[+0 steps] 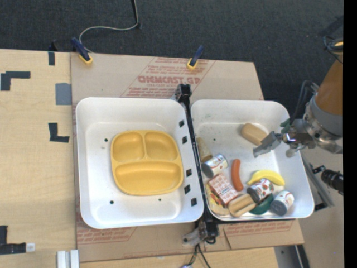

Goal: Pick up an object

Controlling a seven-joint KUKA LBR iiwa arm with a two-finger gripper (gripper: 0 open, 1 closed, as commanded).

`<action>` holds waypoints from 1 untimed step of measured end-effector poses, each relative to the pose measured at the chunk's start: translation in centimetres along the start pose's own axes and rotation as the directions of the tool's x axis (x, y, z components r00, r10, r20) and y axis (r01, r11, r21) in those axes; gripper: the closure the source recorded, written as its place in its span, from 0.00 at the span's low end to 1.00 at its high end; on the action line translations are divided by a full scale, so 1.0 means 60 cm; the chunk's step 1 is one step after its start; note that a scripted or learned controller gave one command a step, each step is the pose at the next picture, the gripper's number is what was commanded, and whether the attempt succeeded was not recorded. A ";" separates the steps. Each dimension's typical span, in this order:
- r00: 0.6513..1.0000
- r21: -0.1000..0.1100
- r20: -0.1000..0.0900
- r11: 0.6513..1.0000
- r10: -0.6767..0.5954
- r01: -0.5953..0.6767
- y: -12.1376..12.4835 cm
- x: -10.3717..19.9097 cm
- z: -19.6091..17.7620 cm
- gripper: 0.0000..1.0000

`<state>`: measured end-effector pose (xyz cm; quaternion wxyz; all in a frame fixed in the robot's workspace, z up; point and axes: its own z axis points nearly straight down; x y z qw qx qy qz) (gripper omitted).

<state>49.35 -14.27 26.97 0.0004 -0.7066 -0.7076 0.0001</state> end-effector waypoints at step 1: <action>1.000 -0.011 0.003 1.000 0.000 0.000 0.031 -0.041 0.284 0.00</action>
